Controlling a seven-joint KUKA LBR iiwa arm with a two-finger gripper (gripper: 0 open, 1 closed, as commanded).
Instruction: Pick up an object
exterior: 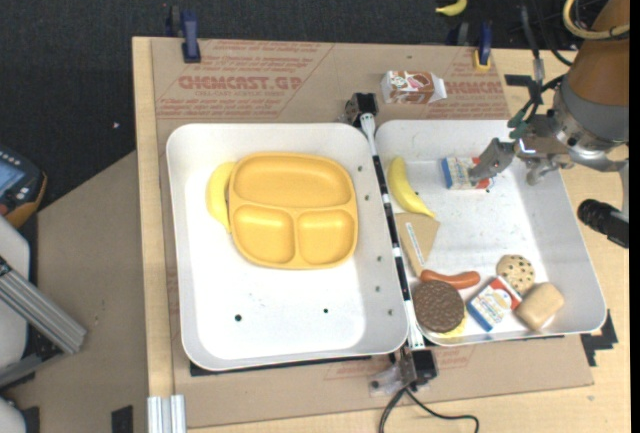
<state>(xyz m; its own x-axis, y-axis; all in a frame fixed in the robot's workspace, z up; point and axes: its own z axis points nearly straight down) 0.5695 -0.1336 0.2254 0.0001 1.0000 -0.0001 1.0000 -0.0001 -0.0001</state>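
Pincer (489, 164) of mine hovers upper right over small blue-white carton (458, 172); grip state indeterminate. Pick not yet done.

The single camera is fixed high above the tabletop (300, 71) and looks down at a slant, far enough to see both white bins (190, 221) whole, while the arm (590, 91) enters from the right.

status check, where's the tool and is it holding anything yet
Tool low over right bin, far side, beside small blue-and-white packet. No object seen between its fingers. Banana, hot dog, cookie lying loose. Divided yellow tray in left bin.
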